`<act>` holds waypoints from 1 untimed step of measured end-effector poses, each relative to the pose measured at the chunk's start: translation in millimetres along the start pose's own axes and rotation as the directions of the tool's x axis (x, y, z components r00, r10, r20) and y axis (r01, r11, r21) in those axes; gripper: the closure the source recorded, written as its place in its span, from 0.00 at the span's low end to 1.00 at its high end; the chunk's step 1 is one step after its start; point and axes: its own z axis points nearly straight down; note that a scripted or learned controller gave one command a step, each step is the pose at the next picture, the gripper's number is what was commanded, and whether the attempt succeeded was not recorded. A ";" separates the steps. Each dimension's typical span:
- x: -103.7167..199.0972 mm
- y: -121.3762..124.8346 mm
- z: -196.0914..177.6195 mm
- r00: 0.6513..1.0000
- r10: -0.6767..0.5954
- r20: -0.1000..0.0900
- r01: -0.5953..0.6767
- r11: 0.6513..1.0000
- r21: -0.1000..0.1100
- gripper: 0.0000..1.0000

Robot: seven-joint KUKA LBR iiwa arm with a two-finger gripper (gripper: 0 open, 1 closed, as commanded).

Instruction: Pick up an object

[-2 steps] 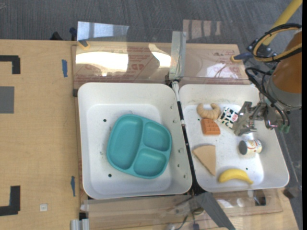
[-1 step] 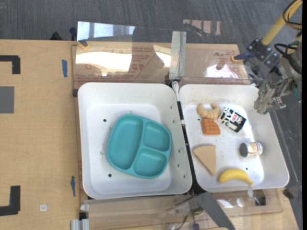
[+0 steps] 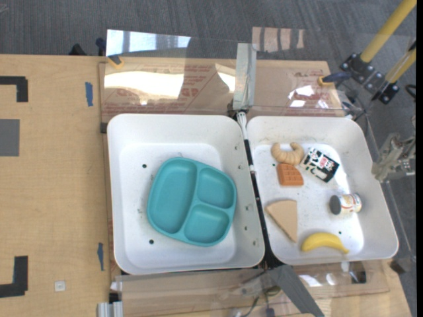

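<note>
You have nothing picked yet; the croissant [image 3: 288, 152], waffle [image 3: 289, 175], carton [image 3: 321, 164], small can [image 3: 346, 204], bread slice [image 3: 284, 218] and banana [image 3: 324, 243] all lie in the right bin [image 3: 377, 177]; the teal divided plate [image 3: 192, 201] sits in the left bin [image 3: 125, 177]; I cannot tell how the jaws stand.

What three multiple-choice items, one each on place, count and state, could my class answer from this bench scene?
1. Where does the teal three-compartment plastic plate lie?
A. left white bin
B. right white bin
C. cardboard

2. How many objects lie in the right shallow white bin?
A. three
B. four
C. six

3. How does the yellow toy banana rest?
A. upright
B. flat on the bin floor
C. on the plate

Answers: 1 A, it sits inside the left shallow white bin. 2 C, a croissant, waffle, black-and-white carton, small can, tan wedge and banana. 3 B, it lies flat near the front edge.
</note>
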 end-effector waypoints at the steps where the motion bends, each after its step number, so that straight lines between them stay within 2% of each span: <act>1: -9.8 7.5 7.8 0.880 0.474 0.000 -0.474 0.880 0.000 1.00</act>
